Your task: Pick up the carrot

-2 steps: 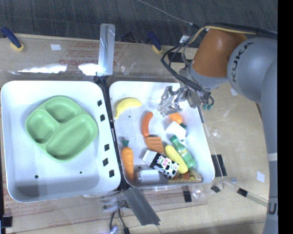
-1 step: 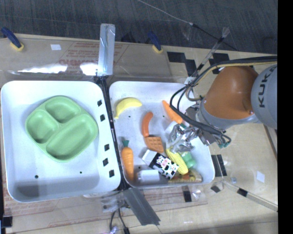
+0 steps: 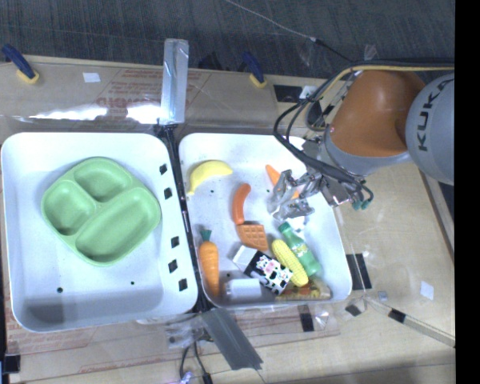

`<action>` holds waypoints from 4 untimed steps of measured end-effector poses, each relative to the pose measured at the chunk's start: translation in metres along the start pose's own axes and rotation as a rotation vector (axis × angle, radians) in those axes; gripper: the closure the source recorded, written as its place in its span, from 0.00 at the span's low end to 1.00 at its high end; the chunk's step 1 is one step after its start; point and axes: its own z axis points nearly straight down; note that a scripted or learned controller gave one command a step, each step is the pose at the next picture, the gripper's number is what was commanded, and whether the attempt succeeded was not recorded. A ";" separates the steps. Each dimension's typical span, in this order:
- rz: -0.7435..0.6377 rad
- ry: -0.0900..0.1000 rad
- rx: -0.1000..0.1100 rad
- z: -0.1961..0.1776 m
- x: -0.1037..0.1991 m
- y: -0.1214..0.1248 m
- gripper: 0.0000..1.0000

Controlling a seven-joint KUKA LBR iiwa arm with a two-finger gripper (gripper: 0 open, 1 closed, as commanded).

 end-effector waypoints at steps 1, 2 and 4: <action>0.006 0.004 -0.003 -0.003 -0.010 0.037 1.00; 0.007 0.005 -0.003 -0.003 -0.010 0.037 0.00; -0.029 -0.001 0.000 0.065 -0.019 -0.024 1.00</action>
